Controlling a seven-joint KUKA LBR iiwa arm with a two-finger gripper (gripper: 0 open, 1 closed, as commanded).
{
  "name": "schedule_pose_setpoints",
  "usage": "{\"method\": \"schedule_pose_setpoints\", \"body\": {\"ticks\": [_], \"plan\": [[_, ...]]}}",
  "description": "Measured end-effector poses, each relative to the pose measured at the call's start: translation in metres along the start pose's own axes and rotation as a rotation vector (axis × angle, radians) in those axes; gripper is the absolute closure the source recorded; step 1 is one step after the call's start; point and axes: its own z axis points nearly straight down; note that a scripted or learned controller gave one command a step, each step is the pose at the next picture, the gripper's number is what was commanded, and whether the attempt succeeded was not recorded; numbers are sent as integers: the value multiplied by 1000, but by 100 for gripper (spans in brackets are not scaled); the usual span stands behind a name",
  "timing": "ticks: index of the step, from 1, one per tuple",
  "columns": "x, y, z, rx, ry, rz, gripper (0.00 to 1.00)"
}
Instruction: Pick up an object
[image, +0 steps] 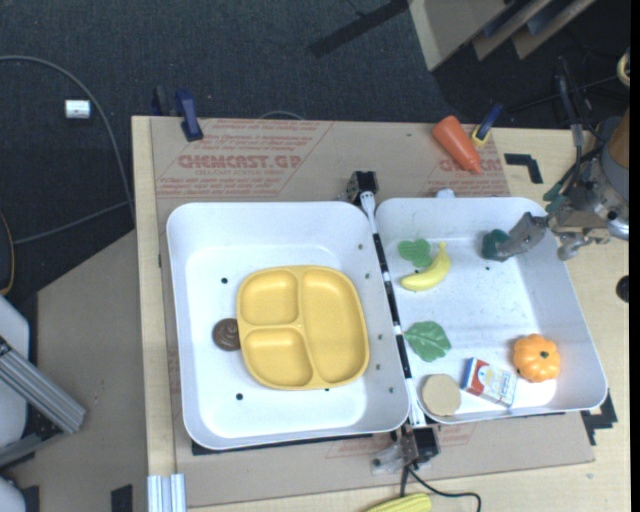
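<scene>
Evidently the approach step: the hand (540, 232) hangs over the far right corner of the right bin (560, 300), beside a dark green piece (494, 243); whether it is spread or pressed together cannot be told. Nothing is lifted yet. Banana (428, 272), leaf (428, 340), pumpkin (536, 358) and carton (489, 381) lie nearer. Next, a descent squarely over one item is needed.

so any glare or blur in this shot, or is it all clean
Camera view: even light, soft shadows under the yellow tray and banana; no hard glare on the white bins; the gripper looks slightly blurred, the dark object beside it indistinct.
</scene>
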Motion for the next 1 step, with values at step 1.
{"method": "schedule_pose_setpoints", "body": {"ticks": [1], "plan": [[-11,53,119,5,2,0,0]]}}
